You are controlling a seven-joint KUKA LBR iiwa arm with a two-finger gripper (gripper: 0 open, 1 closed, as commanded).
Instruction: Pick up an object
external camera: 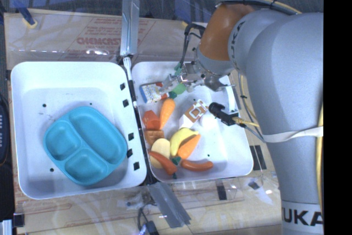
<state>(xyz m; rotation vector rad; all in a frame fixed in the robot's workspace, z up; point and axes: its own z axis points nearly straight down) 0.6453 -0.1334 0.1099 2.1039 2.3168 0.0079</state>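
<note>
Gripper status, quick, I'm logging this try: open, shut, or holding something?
Gripper: cannot be told; it sits low in the right bin, at the far end of the toy food pile.

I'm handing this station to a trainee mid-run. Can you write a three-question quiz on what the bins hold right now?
1. True or false: the blue divided tray lies in the right bin.
2. Which lies nearest the bar between the two bins?
A. the sausage
B. the small carton
C. the patterned white block
3. Fill in: the arm's orange band shows above the ____ bin.

Key
1. False. The tray lies in the left bin; the toy food is in the right one.
2. B. The carton sits at the right bin's upper left, close to the bar.
3. Right.
</note>
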